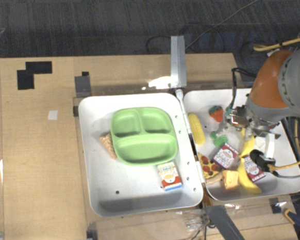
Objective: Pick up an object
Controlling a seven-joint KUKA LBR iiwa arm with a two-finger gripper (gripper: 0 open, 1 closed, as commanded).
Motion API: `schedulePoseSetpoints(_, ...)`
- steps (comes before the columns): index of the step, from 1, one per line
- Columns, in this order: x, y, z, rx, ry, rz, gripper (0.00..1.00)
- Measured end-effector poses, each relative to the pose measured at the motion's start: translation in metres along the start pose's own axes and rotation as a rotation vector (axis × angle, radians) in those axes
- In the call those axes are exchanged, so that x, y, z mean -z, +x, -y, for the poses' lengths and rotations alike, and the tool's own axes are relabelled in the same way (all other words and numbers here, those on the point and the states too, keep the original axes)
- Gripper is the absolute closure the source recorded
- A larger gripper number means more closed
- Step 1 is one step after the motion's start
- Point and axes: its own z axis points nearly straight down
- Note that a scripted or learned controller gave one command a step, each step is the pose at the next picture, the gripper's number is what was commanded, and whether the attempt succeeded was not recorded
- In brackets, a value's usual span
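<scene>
- I see the corn (pixel 195 129) lying in the right bin (pixel 289 186), against its left wall, long axis running top to bottom of the view.
- The right bin also holds a strawberry (pixel 216 113), two small cartons (pixel 226 156), a pizza slice (pixel 210 170), cheese (pixel 230 179) and a banana (pixel 247 179).
- The left bin (pixel 99 162) holds a green tray (pixel 142 134), a cracker (pixel 108 144) and a juice box (pixel 169 175); its print is unreadable.
- The claw (pixel 250 130) sits over the right bin; I cannot tell its state.

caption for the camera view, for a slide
KUKA arm reaches into the right bin of toy food; green tray sits in the left bin.
</scene>
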Motion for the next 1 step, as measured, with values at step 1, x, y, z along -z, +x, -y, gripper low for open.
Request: schedulePoseSetpoints(1,0.0054,-0.0062,-0.0972,-0.042,0.012,0.002,0.0)
